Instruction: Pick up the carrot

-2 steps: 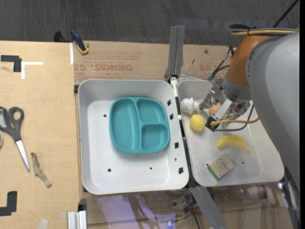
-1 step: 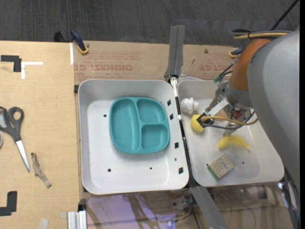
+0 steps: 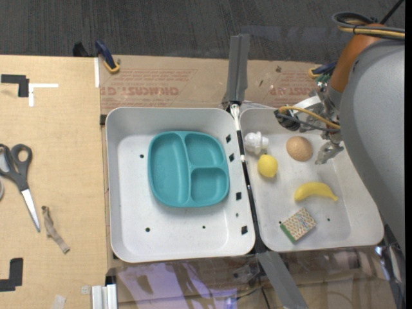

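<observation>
Right, from the overhead camera: the grey arm (image 3: 380, 127) reaches in from the right and hangs over the right bin (image 3: 360, 227), its gripper (image 3: 328, 148) low at the bin's far right, just beside a brown egg-shaped thing (image 3: 299, 149). Whether that gripper is released or clenched I cannot tell from here; cables and the wrist crowd it. Nothing can be made out in its grasp. In the same bin are a lemon (image 3: 268, 166), a banana (image 3: 315, 192) nearer us, a small white item (image 3: 255, 141) by the dividing wall, and a little patterned box (image 3: 298, 224) at the front. The left bin (image 3: 129, 237) holds a teal divided plate (image 3: 189, 169), and a pair of scissors (image 3: 20, 179) lies on the bench, well apart from all this. Now the carrot: where it is I cannot tell. The arm's bulk covers the right side of the right bin, so it may well lie under there. How it looks, its colour, its lie, its taper, I cannot say either. My reading is that this is the reaching step, with no grasp made. The next move calls for lining up over the carrot itself, not the egg-shaped thing alongside, then coming down squarely and closing across its width.
</observation>
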Available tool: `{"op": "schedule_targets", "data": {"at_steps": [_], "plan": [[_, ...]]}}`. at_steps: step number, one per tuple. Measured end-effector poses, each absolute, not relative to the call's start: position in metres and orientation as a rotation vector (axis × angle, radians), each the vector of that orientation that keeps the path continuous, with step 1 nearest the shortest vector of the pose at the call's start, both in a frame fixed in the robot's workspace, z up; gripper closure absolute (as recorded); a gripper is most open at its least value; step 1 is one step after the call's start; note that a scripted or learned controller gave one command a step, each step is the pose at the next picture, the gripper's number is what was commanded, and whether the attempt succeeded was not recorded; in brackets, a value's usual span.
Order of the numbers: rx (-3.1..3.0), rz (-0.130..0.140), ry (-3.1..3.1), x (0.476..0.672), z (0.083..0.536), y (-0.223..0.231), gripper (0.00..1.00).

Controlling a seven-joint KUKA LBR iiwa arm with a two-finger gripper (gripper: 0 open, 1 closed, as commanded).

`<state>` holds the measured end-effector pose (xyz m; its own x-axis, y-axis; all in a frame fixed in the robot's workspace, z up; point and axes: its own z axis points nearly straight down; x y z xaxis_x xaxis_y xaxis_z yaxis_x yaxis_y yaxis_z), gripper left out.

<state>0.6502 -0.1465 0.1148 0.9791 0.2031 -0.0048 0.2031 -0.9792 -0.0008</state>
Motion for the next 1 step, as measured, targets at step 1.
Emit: {"op": "schedule_targets", "data": {"at_steps": [1], "plan": [[-3.123, 0.016, -0.332, 0.6496, 0.1222, -0.1453, 1.0]]}}
